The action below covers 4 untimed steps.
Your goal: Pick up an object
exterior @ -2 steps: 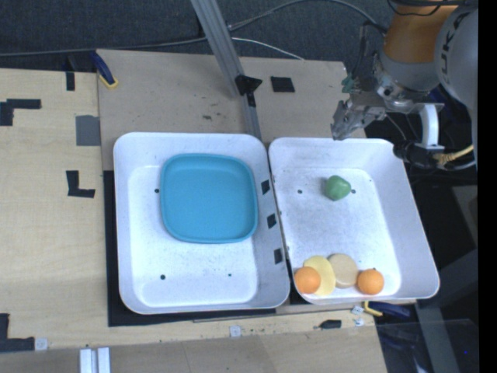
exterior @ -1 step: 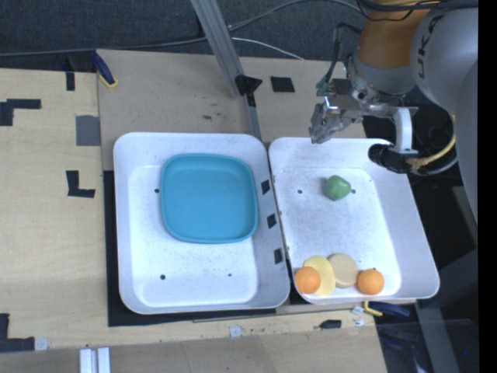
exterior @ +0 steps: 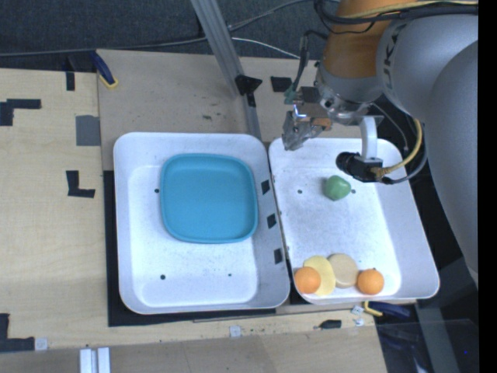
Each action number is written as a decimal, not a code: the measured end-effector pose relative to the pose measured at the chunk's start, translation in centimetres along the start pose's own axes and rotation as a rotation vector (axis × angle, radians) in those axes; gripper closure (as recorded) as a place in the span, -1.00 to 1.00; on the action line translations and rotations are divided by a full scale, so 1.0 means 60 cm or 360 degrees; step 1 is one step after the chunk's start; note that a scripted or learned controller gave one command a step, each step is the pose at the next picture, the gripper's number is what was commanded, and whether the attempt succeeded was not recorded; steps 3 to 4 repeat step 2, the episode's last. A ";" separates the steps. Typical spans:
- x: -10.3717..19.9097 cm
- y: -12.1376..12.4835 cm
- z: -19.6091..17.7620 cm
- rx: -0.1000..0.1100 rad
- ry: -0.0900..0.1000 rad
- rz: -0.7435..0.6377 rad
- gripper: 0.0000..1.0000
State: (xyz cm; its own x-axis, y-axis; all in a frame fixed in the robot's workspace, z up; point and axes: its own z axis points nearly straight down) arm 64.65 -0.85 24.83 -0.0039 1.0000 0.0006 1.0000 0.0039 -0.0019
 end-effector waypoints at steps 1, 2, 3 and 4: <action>0.081 -0.009 -0.002 -0.0002 0.0000 -0.0001 1.00; 0.164 -0.005 0.031 0.0000 0.0000 0.0000 1.00; 0.164 -0.005 0.031 0.0000 0.0000 0.0000 1.00; 0.164 -0.005 0.031 0.0000 0.0000 0.0000 1.00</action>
